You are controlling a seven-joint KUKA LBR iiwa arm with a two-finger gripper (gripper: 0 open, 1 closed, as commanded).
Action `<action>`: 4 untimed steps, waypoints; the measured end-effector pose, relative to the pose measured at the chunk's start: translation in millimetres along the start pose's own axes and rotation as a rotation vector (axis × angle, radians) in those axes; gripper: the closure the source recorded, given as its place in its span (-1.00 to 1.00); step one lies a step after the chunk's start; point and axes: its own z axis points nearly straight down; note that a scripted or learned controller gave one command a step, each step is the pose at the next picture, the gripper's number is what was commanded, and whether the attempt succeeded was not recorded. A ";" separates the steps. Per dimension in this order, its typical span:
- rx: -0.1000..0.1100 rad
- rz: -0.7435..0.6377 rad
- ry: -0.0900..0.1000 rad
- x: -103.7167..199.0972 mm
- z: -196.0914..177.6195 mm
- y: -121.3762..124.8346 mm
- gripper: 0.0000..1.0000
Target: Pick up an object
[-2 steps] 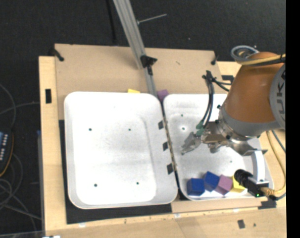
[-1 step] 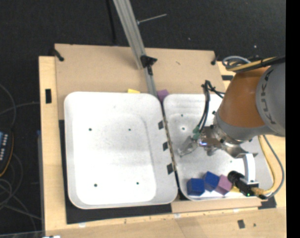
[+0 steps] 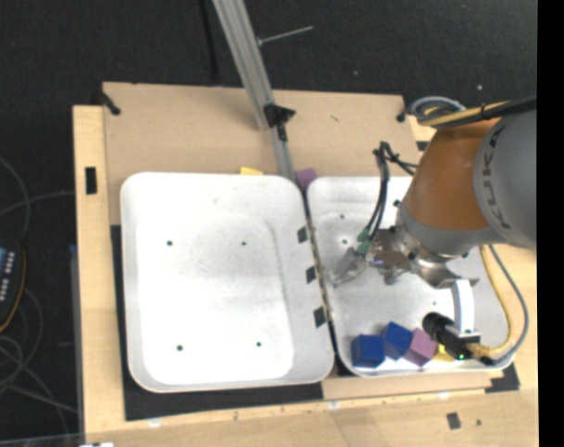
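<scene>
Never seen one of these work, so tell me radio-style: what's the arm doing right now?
Gripper low over right bin, nothing seen in it. Blue blocks and purple block sit apart at bin's near edge. Nothing in the way.

Metal rail [image 3: 249,54] slanting across wooden bench [image 3: 189,128], handheld screen device [image 3: 1,287] on dark floor at left

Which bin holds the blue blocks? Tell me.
In the right bin: both blue blocks lie at its near edge beside a purple block.

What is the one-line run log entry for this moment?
claw: over right bin | grasp: none seen | blue blocks: near corner | left bin
</scene>
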 end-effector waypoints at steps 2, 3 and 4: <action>0.000 -0.002 0.001 11.8 -0.2 3.4 -1.00; -0.001 0.000 0.000 10.6 0.0 20.8 -1.00; 0.000 -0.002 0.001 34.2 0.0 28.8 -1.00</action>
